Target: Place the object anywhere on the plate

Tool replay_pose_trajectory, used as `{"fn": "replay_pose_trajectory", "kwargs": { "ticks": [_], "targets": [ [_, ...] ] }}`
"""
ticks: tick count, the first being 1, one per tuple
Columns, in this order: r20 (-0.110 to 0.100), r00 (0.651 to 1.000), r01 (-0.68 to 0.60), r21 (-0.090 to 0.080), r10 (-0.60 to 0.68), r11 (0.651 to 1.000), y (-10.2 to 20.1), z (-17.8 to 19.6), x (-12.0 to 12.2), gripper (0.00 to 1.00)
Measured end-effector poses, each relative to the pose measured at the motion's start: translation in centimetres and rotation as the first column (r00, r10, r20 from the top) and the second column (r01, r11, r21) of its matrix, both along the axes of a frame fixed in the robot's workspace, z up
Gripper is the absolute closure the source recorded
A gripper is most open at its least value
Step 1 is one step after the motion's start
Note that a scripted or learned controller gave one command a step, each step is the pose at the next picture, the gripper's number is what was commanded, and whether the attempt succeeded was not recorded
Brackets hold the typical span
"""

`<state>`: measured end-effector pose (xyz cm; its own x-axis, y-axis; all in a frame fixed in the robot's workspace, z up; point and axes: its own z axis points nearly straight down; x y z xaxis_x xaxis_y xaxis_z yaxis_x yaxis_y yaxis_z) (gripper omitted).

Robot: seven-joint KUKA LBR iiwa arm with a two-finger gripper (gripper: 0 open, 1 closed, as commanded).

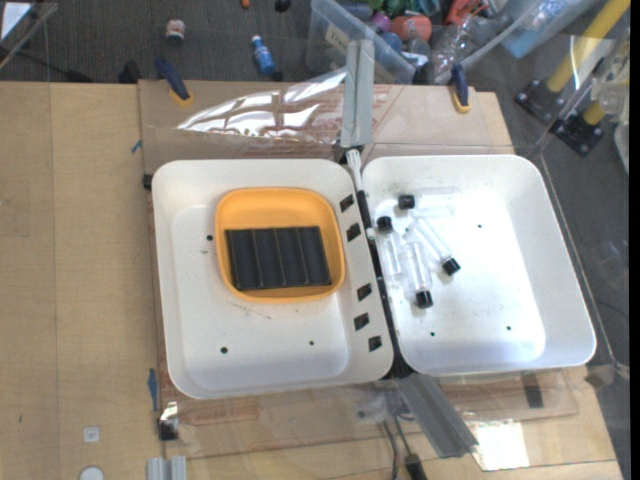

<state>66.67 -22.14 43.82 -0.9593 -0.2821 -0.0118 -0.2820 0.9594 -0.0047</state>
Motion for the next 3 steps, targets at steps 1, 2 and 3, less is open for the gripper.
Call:
{"fn": "replay_pose_trajectory", "kwargs": {
  "ticks": [1,2,3],
  "targets": [
    [0.000,0.943,-0.332,-0.003,0.332,0.943,-0.01,-0.01,0.14,1.00],
    [-0.002,0.821,-0.571,-0.006,0.571,0.821,-0.01,-0.01,0.14,1.00],
    [-0.004,0.618,-0.787,-0.008,0.787,0.618,0.00,-0.05,0.14,1.00]
  ]
}}
